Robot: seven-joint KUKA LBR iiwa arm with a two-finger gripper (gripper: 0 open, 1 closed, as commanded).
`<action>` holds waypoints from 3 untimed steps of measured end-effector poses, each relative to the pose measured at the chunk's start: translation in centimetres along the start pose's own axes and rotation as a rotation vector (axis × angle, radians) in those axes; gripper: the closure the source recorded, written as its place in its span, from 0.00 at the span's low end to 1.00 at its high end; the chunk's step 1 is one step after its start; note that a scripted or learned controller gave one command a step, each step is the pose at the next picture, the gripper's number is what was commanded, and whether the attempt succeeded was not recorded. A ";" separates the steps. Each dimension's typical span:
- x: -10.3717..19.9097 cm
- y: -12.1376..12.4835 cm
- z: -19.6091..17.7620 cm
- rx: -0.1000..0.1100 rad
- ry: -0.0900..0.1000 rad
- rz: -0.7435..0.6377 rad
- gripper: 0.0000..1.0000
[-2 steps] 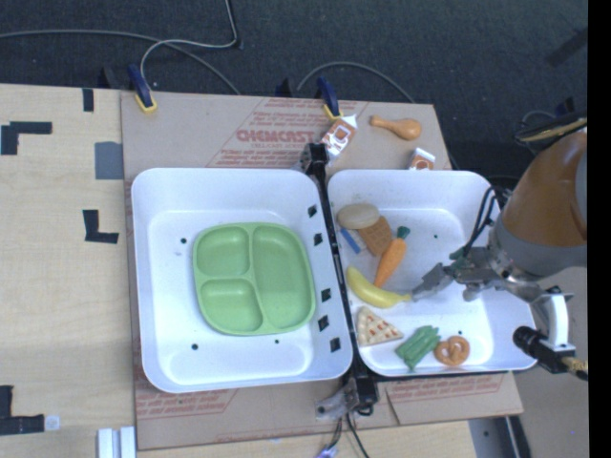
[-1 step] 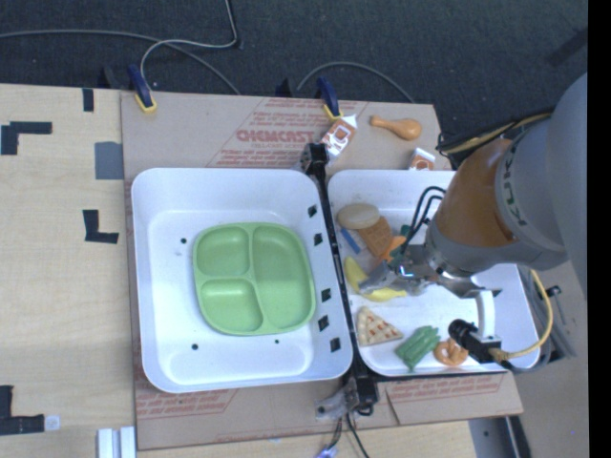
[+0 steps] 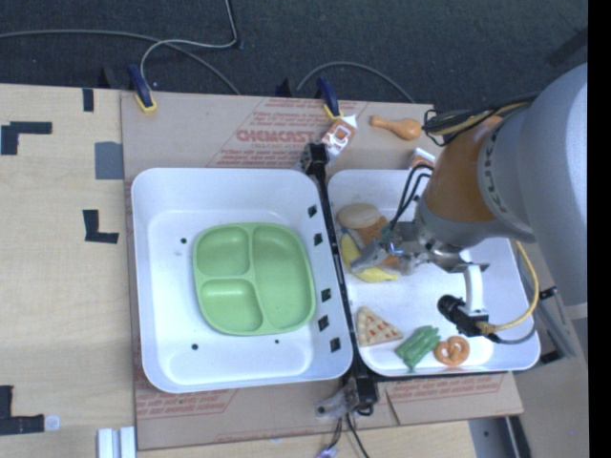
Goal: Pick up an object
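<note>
A yellow banana-like toy (image 3: 374,275) is seen in the right bin (image 3: 506,356), against its left wall, and the gripper (image 3: 393,256) is lowered right over it, just above and touching or nearly touching it. Whether anything is held cannot be told, since the tip of the gripper is hidden among the toys. Just above the yellow toy a round brown and cream piece like a bun (image 3: 360,218) is placed, close to the gripper's left. Nearer the front of the same bin a waffle-like triangle (image 3: 377,328), a green pea pod (image 3: 417,344) and a small pretzel (image 3: 452,350) are laid in a row, well apart from the gripper. The grey arm (image 3: 535,160) with its orange band (image 3: 458,175) is reached in from the right.

In the left bin (image 3: 158,256) a green divided plate (image 3: 253,278) is set, with three compartments. Both bins are rested on a sheet of cardboard (image 3: 191,132), on which red print reading "CHEMCAST" can be made out. The cardboard is fixed to a pale wooden bench (image 3: 48,256) with blue and yellow clamps (image 3: 141,92). An orange toy (image 3: 396,126) is left on the cardboard behind the right bin. Behind the bench a dark carpet (image 3: 382,17) crossed by a cable is seen.
</note>
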State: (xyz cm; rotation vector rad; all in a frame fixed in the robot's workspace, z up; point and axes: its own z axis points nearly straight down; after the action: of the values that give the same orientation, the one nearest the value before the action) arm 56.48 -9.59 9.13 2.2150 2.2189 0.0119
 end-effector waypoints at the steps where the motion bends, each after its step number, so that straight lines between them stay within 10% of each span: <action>1: -2.1 -8.0 0.4 0.007 -0.003 0.003 0.00; 2: 0.2 -1.0 0.5 0.004 -0.002 0.000 0.00; 3: -6.7 4.4 -7.8 0.009 -0.003 0.001 0.00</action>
State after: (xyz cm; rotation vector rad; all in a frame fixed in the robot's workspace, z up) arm 60.84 -16.26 16.94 2.2192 2.2204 -0.0016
